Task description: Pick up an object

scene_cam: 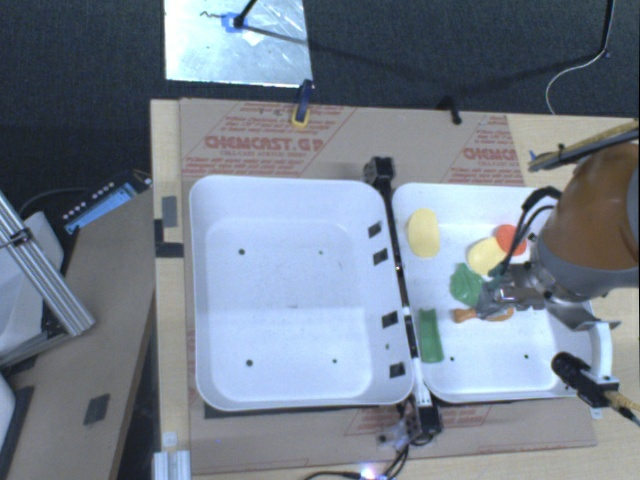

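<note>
My pincer (pixel 497 303) hangs low in the right bin (pixel 455 383), among the things heaped at that bin's three o'clock side, likely because that cluster offers the nearest pick. I cannot tell how it is set. I count two yellow pieces (pixel 423 232), two green (pixel 429 334), one red (pixel 506 236) and one orange-brown (pixel 465 315). The left bin (pixel 215 268) sits at nine o'clock.

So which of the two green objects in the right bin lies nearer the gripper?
The rounded dark green object, right beside the gripper; the flat green strip lies farther off, near the divider.
</note>
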{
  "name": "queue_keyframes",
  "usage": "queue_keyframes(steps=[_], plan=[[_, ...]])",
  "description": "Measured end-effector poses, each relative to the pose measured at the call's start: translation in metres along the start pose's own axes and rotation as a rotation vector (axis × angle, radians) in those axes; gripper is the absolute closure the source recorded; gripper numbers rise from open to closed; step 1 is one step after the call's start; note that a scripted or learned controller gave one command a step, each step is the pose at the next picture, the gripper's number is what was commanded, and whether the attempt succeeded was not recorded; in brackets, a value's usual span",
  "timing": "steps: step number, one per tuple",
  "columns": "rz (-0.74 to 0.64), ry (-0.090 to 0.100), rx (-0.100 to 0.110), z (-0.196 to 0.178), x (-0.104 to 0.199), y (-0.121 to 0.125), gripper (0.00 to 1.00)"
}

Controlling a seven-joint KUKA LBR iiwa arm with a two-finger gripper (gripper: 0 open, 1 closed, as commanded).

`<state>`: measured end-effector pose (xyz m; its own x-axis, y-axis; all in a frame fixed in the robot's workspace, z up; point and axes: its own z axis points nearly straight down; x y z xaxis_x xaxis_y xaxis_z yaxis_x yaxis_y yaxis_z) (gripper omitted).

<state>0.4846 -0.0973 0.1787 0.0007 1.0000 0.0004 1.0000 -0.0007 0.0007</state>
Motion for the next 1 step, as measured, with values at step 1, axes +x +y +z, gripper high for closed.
queue_keyframes(steps=[1], plan=[[-0.004,-0.002,-0.007,-0.0438,-0.0054,0.0036,1.0]])
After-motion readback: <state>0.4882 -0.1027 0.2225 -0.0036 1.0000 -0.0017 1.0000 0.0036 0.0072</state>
